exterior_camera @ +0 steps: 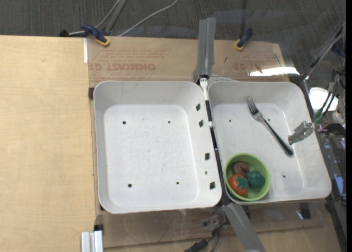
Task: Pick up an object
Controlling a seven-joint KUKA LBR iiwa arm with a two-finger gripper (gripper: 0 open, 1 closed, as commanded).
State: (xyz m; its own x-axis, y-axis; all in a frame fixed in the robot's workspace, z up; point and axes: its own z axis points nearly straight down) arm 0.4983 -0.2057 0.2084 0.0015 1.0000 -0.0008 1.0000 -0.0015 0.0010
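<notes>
A silver fork with a dark handle (269, 127) lies slantwise in the right bin (308, 187), tines toward the back. A green bowl (248, 177) stands at that bin's front left corner. It holds an orange-red piece (238, 184), a teal piece (256, 179) and a brownish round piece (241, 167). The left bin (148, 146) lies beside it, with only small dark marks on its floor.
A small grey metal piece (301, 132) sits at the right bin's right rim, close to the fork's handle end, with cables and dark hardware (330, 119) behind it. A grey bar (206, 47) runs back from the bins' junction. Cardboard (143, 61) and a wooden bench top (41, 135) surround the bins.
</notes>
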